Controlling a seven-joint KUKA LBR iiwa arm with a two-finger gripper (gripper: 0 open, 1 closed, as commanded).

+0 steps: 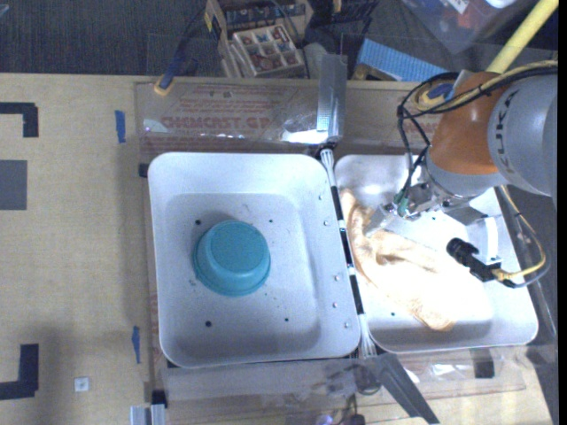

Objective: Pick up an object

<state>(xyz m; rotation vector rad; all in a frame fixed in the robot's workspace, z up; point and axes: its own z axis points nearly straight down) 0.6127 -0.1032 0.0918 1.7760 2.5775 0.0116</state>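
Note:
A teal bowl [232, 255] lies upside down in the middle of the left white bin [168, 177]. A crumpled tan cloth [400, 271] is spread across the left half of the right white bin [518, 328], from its top left down to the front. My gripper [392, 215] hangs low over the upper part of the cloth, at the end of the grey arm with the orange band [465, 140]. The blurred view does not show whether anything is held.
A black connector with a yellow cable [471, 258] hangs off the wrist over the right bin. A clear plastic sheet with red lettering [221, 120] lies behind the bins. The ridge between the bins [344, 246] runs just left of the cloth.

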